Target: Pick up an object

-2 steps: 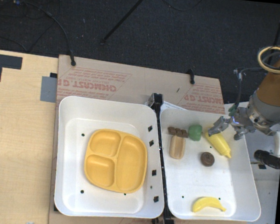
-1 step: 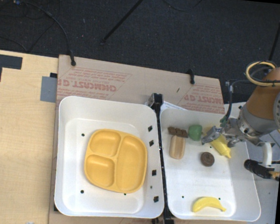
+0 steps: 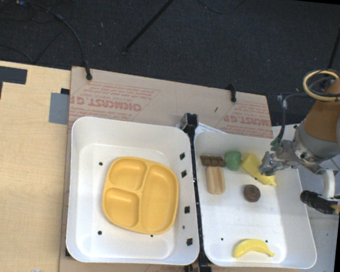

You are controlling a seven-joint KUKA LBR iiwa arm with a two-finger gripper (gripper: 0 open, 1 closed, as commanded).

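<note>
The gripper (image 3: 268, 166) is hanging low over the right bin (image 3: 294, 250), right above a yellow wedge-shaped block (image 3: 255, 168) whose long axis is running from upper left to lower right; whether it is gripping the block cannot be told. A green ball (image 3: 233, 159) is sitting just beside the block's left end. A wooden brush (image 3: 214, 175) is lying lengthwise, a brown disc (image 3: 251, 193) near it, and a toy banana (image 3: 253, 249) is lying crosswise. A yellow divided plate (image 3: 141, 195) is resting in the left bin (image 3: 76, 213).
</note>
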